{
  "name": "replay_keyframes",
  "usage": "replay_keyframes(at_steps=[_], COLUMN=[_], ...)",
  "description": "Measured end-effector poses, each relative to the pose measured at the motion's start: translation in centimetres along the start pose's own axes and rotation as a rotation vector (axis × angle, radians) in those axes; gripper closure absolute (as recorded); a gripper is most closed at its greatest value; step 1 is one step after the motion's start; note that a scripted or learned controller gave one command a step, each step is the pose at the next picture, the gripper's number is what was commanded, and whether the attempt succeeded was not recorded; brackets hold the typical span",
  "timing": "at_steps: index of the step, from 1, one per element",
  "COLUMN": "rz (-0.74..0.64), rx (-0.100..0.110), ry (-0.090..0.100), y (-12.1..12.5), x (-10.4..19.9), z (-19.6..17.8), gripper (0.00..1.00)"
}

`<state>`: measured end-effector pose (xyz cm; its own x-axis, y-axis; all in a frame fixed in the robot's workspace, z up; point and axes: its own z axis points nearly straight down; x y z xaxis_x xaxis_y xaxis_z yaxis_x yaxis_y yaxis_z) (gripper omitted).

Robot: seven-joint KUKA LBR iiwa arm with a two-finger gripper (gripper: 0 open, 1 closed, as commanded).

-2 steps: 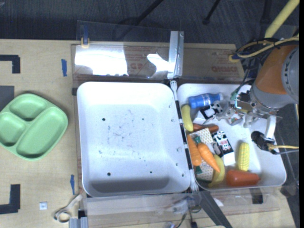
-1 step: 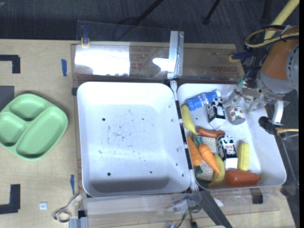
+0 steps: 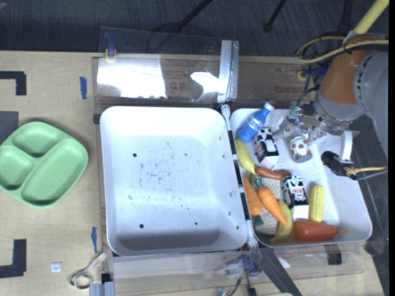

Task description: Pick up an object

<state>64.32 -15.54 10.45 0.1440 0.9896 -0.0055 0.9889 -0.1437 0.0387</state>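
Overhead, gripper (image 3: 300, 142) in right bin (image 3: 357, 217) near blue bottle (image 3: 252, 127); grip state indiscernible.

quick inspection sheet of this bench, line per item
surface: wooden bench bearing two white bins; left bin shows speckled marks.
job's things: right bin holds a blue bottle, banana, carrots, corn cob, red piece, two black-and-white cartons.
clutter: green divided tray left of the bins; clear sheet behind them.
grippers: pincer low over the right bin's back part; grip unclear.
cables: yellow and black leads by the arm.
surroundings: dark floor, stand legs.
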Motion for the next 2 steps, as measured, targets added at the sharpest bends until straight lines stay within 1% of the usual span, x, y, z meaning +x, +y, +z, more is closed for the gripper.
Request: replay_keyframes(at_steps=[1, 2], rz=[-0.015, -0.051], rx=[-0.003, 0.034], ry=[-0.001, 0.005], y=[-0.5, -2.7], x=[1.4, -0.3], z=[-0.1, 1.7], gripper=[0.00, 0.00])
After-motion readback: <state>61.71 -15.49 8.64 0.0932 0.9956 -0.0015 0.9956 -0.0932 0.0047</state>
